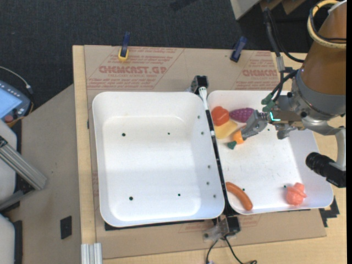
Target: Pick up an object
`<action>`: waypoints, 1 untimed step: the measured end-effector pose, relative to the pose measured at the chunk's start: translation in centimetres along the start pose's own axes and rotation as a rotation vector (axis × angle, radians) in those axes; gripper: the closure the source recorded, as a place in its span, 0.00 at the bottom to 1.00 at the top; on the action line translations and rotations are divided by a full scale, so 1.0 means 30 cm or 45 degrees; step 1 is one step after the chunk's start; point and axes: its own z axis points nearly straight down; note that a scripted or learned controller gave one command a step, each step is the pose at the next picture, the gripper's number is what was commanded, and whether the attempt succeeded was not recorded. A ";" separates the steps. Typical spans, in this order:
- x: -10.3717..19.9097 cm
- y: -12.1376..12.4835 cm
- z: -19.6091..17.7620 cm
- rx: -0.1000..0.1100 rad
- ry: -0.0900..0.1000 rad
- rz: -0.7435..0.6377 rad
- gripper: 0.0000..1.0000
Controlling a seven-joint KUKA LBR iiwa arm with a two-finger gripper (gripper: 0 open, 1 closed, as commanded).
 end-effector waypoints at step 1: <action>0.000 0.003 -0.035 -0.005 -0.001 -0.001 1.00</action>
